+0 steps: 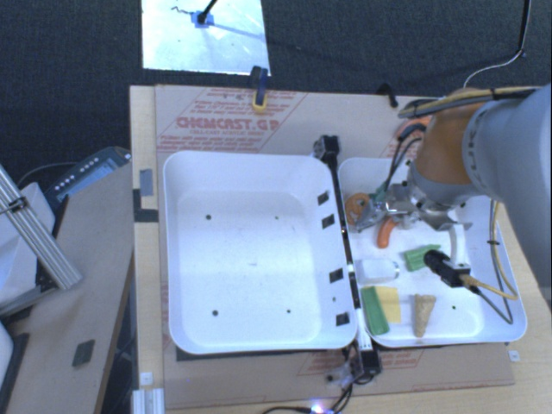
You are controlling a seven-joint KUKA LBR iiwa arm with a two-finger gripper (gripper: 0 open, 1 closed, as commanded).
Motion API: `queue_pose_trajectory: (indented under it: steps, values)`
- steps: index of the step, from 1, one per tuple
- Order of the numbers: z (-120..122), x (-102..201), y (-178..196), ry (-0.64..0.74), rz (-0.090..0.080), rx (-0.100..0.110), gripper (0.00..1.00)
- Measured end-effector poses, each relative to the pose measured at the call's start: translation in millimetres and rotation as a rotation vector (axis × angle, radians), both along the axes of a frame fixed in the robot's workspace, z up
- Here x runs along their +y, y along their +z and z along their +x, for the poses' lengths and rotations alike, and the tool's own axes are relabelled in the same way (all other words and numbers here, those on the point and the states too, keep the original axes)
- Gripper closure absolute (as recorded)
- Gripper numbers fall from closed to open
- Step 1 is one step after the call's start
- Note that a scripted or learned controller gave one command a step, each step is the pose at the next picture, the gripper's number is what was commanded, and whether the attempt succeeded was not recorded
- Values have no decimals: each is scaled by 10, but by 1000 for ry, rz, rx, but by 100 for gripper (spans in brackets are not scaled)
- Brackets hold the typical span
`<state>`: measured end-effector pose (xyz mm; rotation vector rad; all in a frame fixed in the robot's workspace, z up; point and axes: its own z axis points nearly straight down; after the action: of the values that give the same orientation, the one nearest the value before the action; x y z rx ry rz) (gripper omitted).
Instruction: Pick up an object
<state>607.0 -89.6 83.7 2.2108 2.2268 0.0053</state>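
Bench (pixel 147 257) with two white bins (pixel 250 248)

left bin (pixel 250 257): open | right bin (pixel 483 317): crowded, arm (pixel 483 153) overhead, gaps seemingly narrow

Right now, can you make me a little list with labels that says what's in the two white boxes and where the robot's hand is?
left bin: just its white floor with small dark dots
right bin: holds the objects
objects: orange piece, green block, clear white piece, green and yellow sponge, tan cone
gripper: over the right bin's upper left part, beside the orange piece
holding something: cannot tell
arm: reaches in from the right
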Motion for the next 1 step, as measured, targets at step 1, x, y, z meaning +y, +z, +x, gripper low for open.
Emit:
queue_pose_trajectory:
  steps: [1]
  values:
    - [-13, -15, 120, -3, 0, 1, 100]
